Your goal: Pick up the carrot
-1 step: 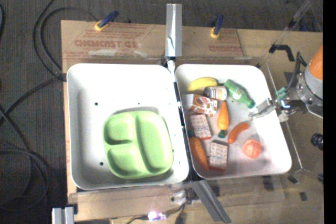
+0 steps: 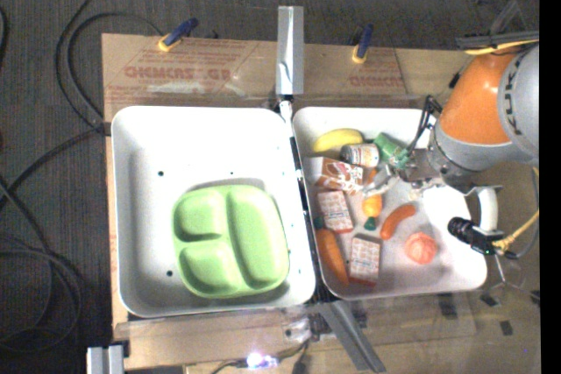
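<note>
Two white bins sit side by side on the tabletop, and the end effector (image 2: 410,175) hangs low over the right bin (image 2: 456,280), near its far right wall — whether it is apart or together cannot be told. The carrot (image 2: 332,257) lies well to its lower left, against the bin's left edge, a packet (image 2: 365,259) just beside it. A tomato (image 2: 422,248) sits below, bare floor around it. The left bin (image 2: 140,144) holds a green tray (image 2: 230,241).

the cardboard sheet (image 2: 219,70) under the bins bears red printing, reversed and too faint to read. the small packets (image 2: 335,210) in the right bin carry print too tiny to read.
</note>
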Available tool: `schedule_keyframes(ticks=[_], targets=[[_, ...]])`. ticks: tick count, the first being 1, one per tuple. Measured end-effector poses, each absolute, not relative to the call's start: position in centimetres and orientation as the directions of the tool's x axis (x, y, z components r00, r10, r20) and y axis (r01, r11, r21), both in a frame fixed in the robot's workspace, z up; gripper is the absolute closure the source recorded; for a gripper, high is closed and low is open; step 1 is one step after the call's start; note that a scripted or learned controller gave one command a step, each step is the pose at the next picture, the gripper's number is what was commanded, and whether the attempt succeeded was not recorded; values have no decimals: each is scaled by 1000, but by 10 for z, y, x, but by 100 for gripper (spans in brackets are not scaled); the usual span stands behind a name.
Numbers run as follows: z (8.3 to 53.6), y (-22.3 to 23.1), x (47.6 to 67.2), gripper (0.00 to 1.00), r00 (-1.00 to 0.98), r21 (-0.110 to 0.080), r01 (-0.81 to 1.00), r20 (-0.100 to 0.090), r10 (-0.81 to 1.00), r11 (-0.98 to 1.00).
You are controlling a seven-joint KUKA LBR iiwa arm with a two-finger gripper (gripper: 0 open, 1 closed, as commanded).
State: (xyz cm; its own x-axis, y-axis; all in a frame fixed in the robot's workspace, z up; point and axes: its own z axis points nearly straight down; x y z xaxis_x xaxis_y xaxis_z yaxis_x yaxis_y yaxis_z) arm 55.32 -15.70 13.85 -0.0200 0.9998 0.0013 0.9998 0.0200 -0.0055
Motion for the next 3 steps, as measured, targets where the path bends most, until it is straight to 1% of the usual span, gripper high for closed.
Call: schedule_keyframes(ticks=[1, 2, 3], targets=[[126, -168, 527, 0, 58, -5, 998, 1, 998, -58], [90, -156, 590, 0, -25, 8, 1000, -3, 1000, 25], [99, -157, 591, 100, -25, 13, 1000, -6, 1000, 25]])
